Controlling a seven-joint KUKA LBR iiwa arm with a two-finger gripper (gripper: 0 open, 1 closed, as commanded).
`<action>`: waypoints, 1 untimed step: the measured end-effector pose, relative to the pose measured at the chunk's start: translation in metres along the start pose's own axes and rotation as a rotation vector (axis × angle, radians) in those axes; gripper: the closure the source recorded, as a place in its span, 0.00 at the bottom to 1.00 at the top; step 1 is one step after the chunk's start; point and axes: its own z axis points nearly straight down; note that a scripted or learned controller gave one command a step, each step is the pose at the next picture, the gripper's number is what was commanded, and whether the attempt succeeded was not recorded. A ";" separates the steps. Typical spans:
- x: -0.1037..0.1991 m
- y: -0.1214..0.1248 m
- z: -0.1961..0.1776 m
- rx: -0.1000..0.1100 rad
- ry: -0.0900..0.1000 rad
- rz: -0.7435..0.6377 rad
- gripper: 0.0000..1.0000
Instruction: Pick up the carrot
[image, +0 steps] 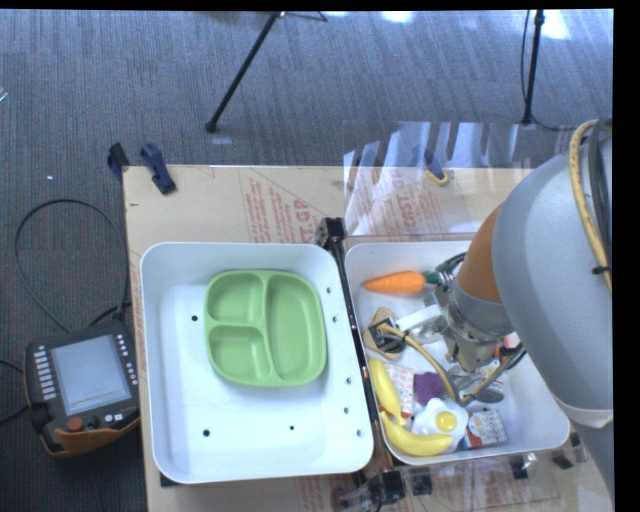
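An orange carrot (394, 283) with a green tip lies near the far edge of the right bin (555, 425), pointing left. My gripper (462, 385) hangs over the middle of that bin, nearer the camera and to the right of the carrot, apart from it. The grey arm and its wrist cover much of the bin's right side. Its fingers point down into the clutter of toy food below, and nothing shows held between them.
A banana (400, 425), a fried egg (440, 418), a purple piece (428, 385) and a small packet (487, 428) lie in the right bin's near part. The left bin (170, 400) holds a green divided plate (266, 327). A teach pendant (85, 385) sits on the floor at left.
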 end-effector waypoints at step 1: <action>0.057 -0.043 -0.105 -0.004 0.021 -0.059 0.00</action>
